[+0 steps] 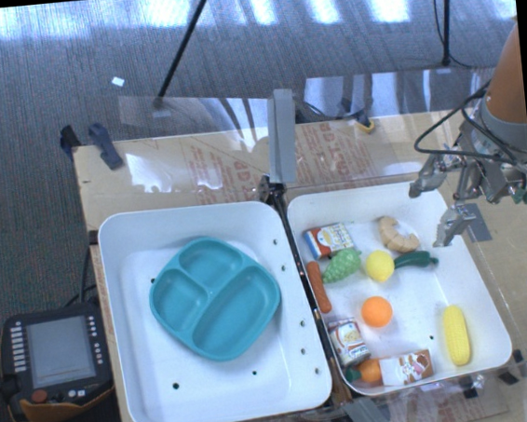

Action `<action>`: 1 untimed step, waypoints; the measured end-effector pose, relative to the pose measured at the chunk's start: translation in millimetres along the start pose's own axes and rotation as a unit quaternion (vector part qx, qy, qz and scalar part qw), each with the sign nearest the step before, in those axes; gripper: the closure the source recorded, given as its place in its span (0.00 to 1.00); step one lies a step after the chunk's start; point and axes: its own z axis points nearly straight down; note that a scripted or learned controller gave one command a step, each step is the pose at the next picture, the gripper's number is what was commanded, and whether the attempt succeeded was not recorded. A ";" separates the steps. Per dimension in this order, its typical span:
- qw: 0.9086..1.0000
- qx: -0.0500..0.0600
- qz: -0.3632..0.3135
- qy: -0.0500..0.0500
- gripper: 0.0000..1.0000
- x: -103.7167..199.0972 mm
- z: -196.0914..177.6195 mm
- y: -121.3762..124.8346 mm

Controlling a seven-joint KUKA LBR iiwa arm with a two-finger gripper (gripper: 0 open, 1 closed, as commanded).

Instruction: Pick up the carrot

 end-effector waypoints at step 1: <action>1.000 -0.002 0.029 0.006 0.00 44.6 167.0 34.0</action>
